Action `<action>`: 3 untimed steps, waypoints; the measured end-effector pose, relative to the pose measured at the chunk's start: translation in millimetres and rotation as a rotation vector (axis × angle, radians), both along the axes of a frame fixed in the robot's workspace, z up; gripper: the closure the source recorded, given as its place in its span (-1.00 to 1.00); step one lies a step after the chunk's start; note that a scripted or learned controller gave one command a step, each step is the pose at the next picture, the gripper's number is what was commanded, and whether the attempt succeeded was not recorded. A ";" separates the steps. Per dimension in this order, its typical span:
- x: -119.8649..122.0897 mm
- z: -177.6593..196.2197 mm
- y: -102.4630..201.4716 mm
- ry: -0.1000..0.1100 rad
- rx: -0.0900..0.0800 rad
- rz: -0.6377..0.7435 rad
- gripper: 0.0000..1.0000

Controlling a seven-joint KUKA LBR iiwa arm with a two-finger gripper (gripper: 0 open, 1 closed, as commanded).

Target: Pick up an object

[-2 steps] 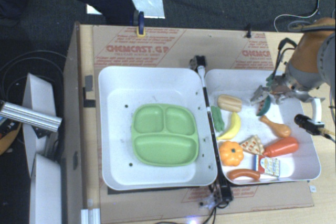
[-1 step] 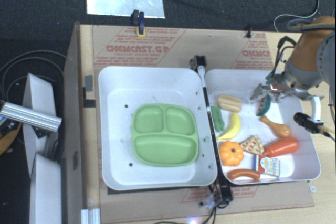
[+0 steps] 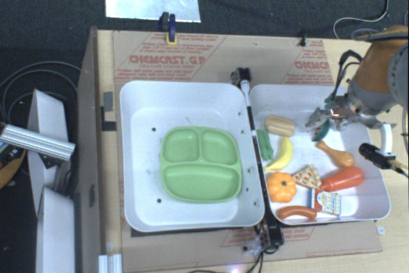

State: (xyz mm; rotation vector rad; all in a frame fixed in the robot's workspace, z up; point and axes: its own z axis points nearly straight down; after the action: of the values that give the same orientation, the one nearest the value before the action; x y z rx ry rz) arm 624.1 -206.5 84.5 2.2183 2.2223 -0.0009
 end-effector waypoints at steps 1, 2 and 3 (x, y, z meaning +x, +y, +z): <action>-6.3 19.5 0.0 -0.002 0.001 -0.001 -1.00; -9.4 -0.8 40.0 0.000 0.002 0.005 -1.00; -4.7 66.6 0.3 -0.006 -0.002 -0.002 -1.00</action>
State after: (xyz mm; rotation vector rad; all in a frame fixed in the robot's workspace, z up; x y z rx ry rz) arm 619.4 -206.2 151.1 2.2159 2.2164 0.0040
